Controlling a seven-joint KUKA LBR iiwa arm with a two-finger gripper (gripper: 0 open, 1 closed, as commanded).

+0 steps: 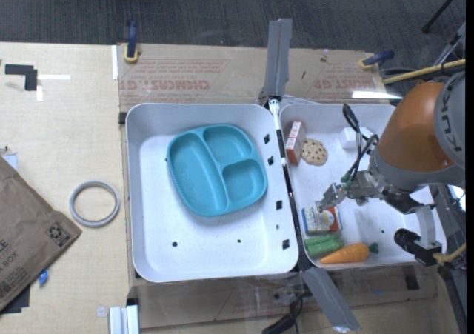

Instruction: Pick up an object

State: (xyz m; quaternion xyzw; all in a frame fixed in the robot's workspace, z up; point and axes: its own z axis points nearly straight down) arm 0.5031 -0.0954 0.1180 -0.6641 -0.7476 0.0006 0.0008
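At lower right of the frame, in the right bin (385, 107), we see a small carton (321, 220) just under the claw (330, 196), whose fingers look spread, gripping nothing. A carrot (345, 253) and a green vegetable (323, 242) lie below it; a cookie (314, 152) above. A blue plate (216, 169) fills the left bin (148, 199).

plate (216, 169) in left bin (148, 251), carrot (344, 254) in right bin (326, 112)
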